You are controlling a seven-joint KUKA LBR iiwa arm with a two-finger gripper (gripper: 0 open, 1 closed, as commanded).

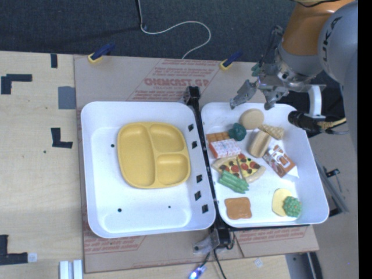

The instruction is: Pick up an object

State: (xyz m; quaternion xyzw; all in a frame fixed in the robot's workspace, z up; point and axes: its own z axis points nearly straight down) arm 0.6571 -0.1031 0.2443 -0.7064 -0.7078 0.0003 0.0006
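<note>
Nothing's picked up yet as far as I can tell: the yellow divided plate sits alone in the left bin, and all the toy food is in the right bin beside that plate. The gripper hangs spread wide with nothing in it over that bin's far edge, nearest the round tan piece, so the whole grab and lift is left.

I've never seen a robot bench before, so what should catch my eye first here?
Probably the yellow divided plate, alone in the left bin. Next, the toy food crowding the right bin, including a pizza slice. Above that bin's far edge hangs the gripper, fingers spread, holding nothing.
</note>
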